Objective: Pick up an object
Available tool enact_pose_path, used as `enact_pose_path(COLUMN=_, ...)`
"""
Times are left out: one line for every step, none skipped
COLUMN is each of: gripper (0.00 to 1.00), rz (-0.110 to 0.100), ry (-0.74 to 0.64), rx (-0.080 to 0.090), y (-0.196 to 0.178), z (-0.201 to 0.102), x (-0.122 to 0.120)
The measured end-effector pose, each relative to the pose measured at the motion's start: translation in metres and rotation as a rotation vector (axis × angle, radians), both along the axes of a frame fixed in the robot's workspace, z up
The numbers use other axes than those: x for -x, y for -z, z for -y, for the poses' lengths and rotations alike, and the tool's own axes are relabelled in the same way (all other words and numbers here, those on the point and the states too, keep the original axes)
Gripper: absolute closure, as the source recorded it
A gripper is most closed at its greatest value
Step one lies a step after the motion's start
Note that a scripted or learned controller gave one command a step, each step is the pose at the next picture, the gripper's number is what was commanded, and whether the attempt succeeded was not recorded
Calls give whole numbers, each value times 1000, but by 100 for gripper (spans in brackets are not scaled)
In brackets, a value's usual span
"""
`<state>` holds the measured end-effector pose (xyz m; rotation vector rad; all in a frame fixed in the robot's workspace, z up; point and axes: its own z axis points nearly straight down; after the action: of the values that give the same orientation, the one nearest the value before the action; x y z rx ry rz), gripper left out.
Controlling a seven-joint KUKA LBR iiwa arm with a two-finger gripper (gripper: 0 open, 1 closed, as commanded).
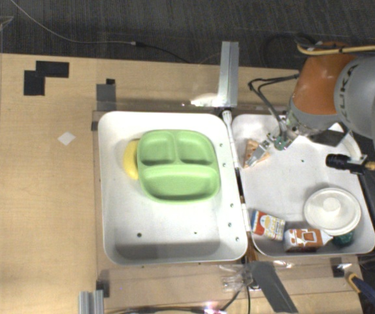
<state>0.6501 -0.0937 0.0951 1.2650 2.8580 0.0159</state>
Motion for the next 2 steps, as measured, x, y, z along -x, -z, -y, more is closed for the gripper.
enact_pose_path(gripper=0, rz=-11, ry=120, rx=0, y=1, z=-2, x=-10)
enact_pose_path(gripper=0, rz=6, ry=191, rx=0, y=1, z=-3, x=25)
